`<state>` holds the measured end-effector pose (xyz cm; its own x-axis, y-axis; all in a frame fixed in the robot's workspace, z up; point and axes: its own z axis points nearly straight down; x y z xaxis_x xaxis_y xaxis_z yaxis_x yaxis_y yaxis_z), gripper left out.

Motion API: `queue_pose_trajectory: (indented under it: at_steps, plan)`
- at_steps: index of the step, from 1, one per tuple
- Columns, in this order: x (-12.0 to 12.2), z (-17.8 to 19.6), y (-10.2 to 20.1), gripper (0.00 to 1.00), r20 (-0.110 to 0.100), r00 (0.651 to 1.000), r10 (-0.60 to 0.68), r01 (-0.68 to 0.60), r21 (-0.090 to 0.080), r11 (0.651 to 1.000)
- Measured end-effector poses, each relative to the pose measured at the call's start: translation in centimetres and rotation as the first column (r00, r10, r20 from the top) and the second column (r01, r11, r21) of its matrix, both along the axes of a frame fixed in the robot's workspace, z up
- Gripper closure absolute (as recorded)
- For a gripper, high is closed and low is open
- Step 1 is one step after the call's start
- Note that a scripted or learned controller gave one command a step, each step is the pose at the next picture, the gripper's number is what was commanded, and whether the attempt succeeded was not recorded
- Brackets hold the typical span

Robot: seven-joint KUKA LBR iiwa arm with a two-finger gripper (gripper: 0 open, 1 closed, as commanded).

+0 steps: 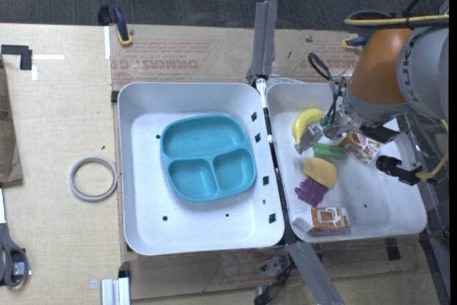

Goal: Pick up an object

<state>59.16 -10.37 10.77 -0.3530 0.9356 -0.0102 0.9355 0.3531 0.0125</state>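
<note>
Right bin, nearest item first: orange carton at the front edge, purple piece beyond it, yellow-tan lump, green piece, patterned packet and yellow banana-like fruit toward the rear. Gripper low over the green piece, just beside the yellow fruit; finger spread cannot be told, nothing seen held. Recommended: centre over one item, clear of neighbours, before closing; the blue tray in the left bin stands well apart.

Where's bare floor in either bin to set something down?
Left bin: a bare strip between the blue tray and each wall, widest in front. Right bin: bare front-right floor beside the orange carton. Crowded around the gripper: banana, green piece, purple toy.
</note>
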Motion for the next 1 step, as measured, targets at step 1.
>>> queue_pose_trajectory:
  at_steps: [1]
  plan:
    - [-5.95, -1.08, -0.33, 0.00, -0.004, 1.000, 0.004, -0.004, 0.003, 1.000]
